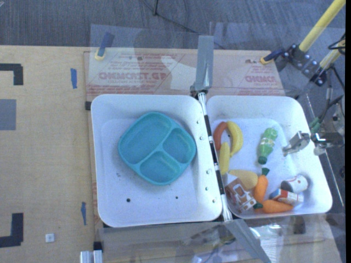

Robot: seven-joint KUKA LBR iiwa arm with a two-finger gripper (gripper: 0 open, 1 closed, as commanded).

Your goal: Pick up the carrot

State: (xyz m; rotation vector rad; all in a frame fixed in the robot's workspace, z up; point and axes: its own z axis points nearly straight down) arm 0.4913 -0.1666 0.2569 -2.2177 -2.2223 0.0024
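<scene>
Beside the green bottle (267,144), your gripper (296,143) is hanging open, holding nothing; next you are needing to reach the carrot (261,186).

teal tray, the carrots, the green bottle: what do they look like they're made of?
Teal tray: likely moulded plastic, matte; uniform colour, rounded compartments. Carrots and: probably toy plastic or rubber; flat saturated orange, smooth. Green bottle: seems plastic, slightly glossy, too small to be sure. White bins: thin formed plastic by their rolled rims.
</scene>
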